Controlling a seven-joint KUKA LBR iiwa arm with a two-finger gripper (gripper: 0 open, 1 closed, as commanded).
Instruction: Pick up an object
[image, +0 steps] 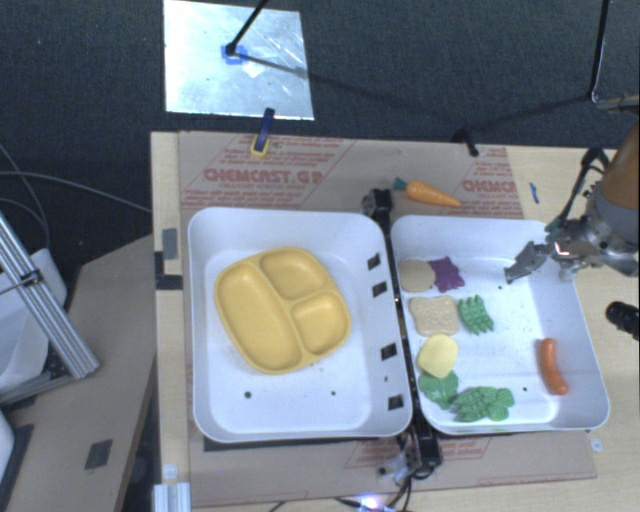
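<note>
Several toy foods lie in the right bin (590, 330) — my hand (530, 262) hovers above, gripping nothing, spread unclear. Next: descend onto the sausage (552, 366).

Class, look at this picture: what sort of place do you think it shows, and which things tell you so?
Probably a robot lab test bench, not a kitchen. A grey arm with a pincer reaches over two white bins; the food, such as the carrot and sausage, looks like toys; the bench is covered in taped cardboard.
</note>
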